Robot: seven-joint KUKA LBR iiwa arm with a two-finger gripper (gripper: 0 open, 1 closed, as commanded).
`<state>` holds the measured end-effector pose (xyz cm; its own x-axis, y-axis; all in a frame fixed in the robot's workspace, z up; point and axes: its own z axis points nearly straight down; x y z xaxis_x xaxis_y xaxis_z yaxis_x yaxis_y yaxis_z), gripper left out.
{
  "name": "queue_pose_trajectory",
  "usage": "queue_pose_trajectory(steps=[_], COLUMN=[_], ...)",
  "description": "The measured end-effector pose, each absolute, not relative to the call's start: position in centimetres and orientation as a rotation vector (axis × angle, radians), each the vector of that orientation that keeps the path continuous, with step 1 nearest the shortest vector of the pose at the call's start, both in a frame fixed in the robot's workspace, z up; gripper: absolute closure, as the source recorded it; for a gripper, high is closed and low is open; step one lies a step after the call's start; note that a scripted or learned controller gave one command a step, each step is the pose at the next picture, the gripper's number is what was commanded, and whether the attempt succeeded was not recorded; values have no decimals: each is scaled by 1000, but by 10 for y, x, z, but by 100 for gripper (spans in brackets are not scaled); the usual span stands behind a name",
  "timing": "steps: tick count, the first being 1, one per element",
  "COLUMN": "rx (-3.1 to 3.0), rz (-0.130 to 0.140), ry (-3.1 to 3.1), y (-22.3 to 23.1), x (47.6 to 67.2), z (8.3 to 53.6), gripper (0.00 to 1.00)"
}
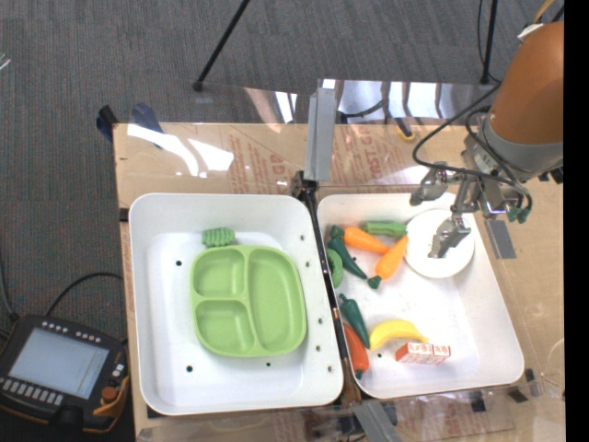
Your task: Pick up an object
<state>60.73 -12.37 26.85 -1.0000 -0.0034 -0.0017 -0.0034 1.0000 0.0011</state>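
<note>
Left bin (pixel 147 247) holds a green divided plate (pixel 248 300) with a small ridged green piece (pixel 219 238) just beside its upper-left edge. Right bin (pixel 488 330) (busier): green veg along the left wall, two carrots (pixel 366 240) (pixel 390 260), a green pod (pixel 385 228), banana (pixel 398 331) touching a small carton (pixel 423 353), white round plate (pixel 440 245) upper right. Gripper (pixel 451 238) hangs over the white plate, fingers slightly spread with nothing between them; arm enters from the right.
</note>
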Motion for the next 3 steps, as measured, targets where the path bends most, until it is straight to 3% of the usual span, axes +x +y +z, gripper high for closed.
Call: queue_pose_trajectory(steps=[1, 2, 3], rx=[138, 126, 124], rz=[3, 2, 3], ry=[3142, 3136, 3137], y=[-88, -86, -86], x=[579, 581, 581], z=[86, 98, 98], gripper=[0, 100, 0])
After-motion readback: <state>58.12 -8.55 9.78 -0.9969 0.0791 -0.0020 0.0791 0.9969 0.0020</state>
